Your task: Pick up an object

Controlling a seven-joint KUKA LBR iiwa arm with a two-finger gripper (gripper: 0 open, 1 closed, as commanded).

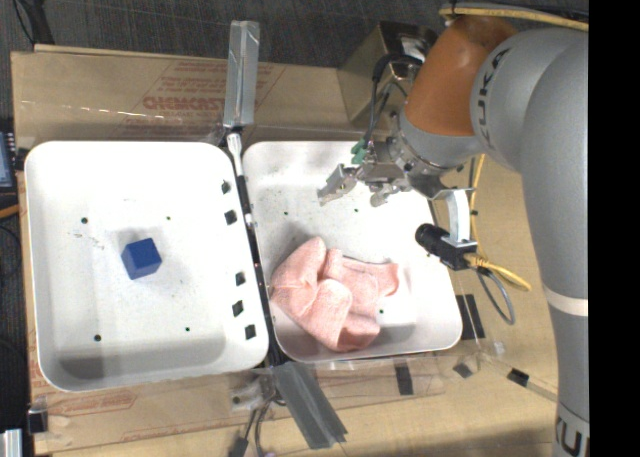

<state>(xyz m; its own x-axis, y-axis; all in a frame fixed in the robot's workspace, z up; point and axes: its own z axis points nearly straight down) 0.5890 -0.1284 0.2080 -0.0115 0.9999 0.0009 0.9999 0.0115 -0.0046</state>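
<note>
No pick is made yet. The gripper (352,188) hangs over the right bin (300,160), fingers apparently apart and holding nothing. The pink cloth (330,297) lies below it; the blue cube (142,256) sits in the left bin (60,245).

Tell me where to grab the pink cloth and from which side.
Pinch the raised fold at the middle of the pink cloth, coming straight down from above. It lies crumpled and low in the right bin, its lower edge near the wall, so side approaches look blocked.

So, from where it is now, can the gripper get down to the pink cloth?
Probably yes. The gripper hovers over the right bin, and the pink cloth lies uncovered in that same bin, with nothing between them.
</note>
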